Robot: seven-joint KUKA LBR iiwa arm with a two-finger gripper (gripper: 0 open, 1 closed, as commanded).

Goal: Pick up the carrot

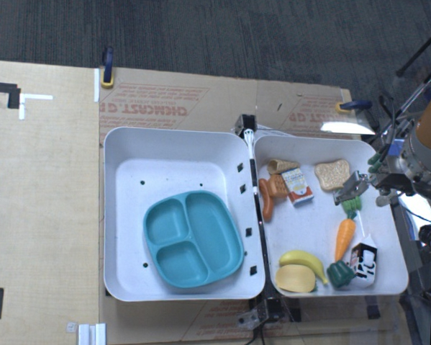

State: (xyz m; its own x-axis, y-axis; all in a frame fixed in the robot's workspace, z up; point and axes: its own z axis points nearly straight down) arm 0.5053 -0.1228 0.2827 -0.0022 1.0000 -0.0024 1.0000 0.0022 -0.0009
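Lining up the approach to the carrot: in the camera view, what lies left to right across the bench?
Teal divided plate → hot dog → milk carton → bread slice → carrot → black-and-white cow-patterned toy, with the tool above the carrot's leafy end.

The arm point(428, 136) is cut off at the right edge.

Left bin point(120, 199): teal divided plate point(192, 238) (three compartments). Right bin point(310, 227): bread slice point(333, 174), small carton point(296, 185), sausage point(265, 200), banana point(304, 261), yellow round item point(296, 279), green pepper point(340, 273), black-and-white carton point(364, 262).
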